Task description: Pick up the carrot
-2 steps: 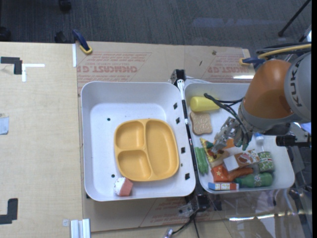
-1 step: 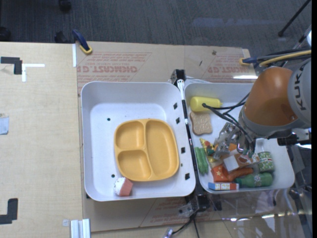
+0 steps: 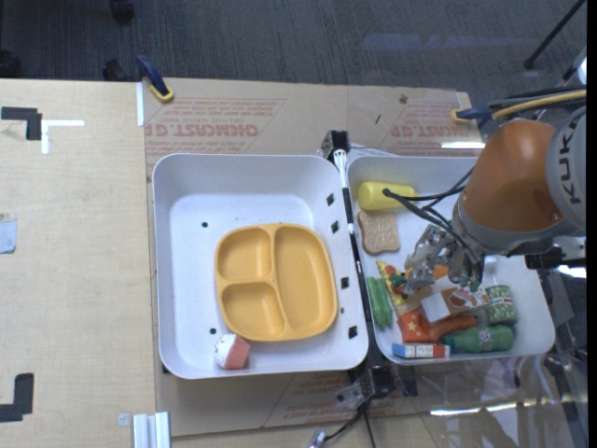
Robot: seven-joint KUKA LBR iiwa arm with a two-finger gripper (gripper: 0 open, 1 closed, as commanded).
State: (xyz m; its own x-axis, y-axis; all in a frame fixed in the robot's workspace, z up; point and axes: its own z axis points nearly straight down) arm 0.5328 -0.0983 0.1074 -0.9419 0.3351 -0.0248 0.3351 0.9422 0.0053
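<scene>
The carrot [image 3: 453, 325], a short orange piece, lies near the front of the right bin [image 3: 536, 292] among other toy foods, partly under a white card [image 3: 437, 304]. My gripper [image 3: 431, 267] hangs over the middle of that bin, just behind and to the left of the carrot. Its metal tip points down at the cluttered pile. The view shows nothing held in it. The arm's orange band [image 3: 513, 185] covers the bin's back right part.
The right bin also holds a yellow piece [image 3: 381, 194], a bread slice [image 3: 380, 233], a green pod [image 3: 380, 301], a green cucumber [image 3: 480, 340] and a green can [image 3: 500, 303]. In the left bin [image 3: 177, 250] sit a yellow divided plate [image 3: 277, 280] and a pink-and-white item [image 3: 231, 351].
</scene>
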